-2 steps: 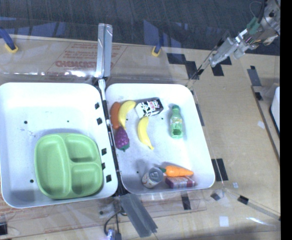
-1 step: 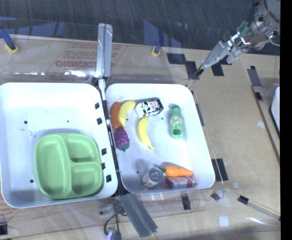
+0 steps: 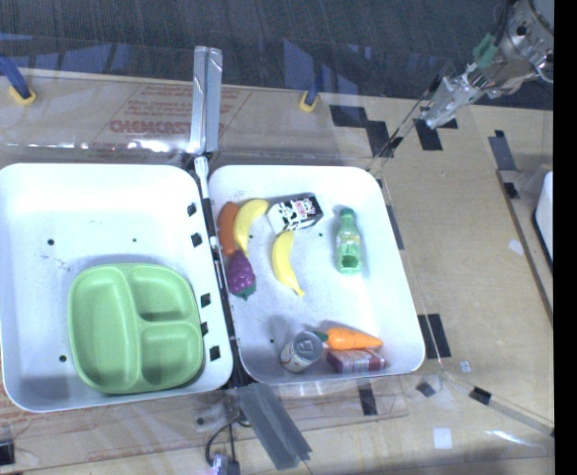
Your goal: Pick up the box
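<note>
Gripper (image 3: 446,102) at upper right of frame, well outside the bins — its grip unreadable. Box (image 3: 296,212) lies in the right bin (image 3: 399,295), upper centre, just beside a banana (image 3: 249,218).

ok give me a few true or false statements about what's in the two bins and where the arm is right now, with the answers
1. The green divided plate lies in the left bin. True.
2. The gripper is down inside the right bin. False: it sits above the bench beyond that bin's far right corner.
3. The carrot lies near the right bin's front wall, beside the can. True.
4. The green bottle lies in the left bin. False: it is in the right bin, towards its right side.
5. The small black and white box lies next to the two bananas. True.
6. The box is between the gripper's fingers. False: it rests in the right bin, apart from the gripper.
</note>
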You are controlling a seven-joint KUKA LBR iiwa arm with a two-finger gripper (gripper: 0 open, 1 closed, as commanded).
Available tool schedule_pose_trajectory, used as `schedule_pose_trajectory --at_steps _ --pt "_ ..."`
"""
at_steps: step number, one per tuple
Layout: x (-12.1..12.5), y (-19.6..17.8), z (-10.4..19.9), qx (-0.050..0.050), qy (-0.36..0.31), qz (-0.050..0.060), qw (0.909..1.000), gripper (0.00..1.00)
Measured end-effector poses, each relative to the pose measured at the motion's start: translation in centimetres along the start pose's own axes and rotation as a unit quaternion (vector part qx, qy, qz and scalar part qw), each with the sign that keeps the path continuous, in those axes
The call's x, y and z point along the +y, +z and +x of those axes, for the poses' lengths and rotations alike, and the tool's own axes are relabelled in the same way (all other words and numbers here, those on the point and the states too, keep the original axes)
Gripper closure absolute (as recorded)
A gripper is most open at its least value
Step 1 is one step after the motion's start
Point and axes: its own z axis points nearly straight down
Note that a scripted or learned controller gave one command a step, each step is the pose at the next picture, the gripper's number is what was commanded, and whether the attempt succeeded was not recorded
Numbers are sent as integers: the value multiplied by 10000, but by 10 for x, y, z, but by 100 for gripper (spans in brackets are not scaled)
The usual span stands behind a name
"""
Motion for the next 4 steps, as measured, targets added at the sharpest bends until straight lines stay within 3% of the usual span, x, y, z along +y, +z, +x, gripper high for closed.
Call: schedule_pose_trajectory --at_steps 1,2,3,4 --pt "16 11 4 2 1301 -11 9915 100" --pt "16 11 4 3 1298 -11 9915 0" --pt "59 90 46 12 808 9 9967 0" --pt "60 89 46 9 807 1 9967 0"
